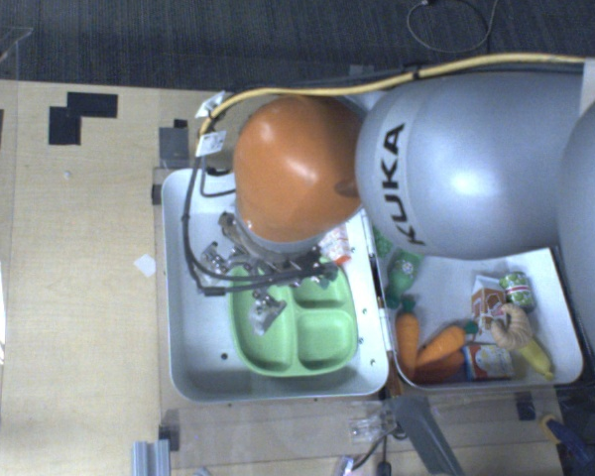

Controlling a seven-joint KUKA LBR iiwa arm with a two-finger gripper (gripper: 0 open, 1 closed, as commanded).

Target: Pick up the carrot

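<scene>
Orange carrot [442,345] in right bin, hand [268,310] over left bin

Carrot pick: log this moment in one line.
gripper: over green tray, left bin | carrot: right bin, untouched | grasp: none

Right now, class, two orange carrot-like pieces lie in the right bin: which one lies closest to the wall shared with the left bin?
The upright one, standing lengthwise right beside the dividing wall. The other carrot lies slanted, farther right, toward the packets.
</scene>
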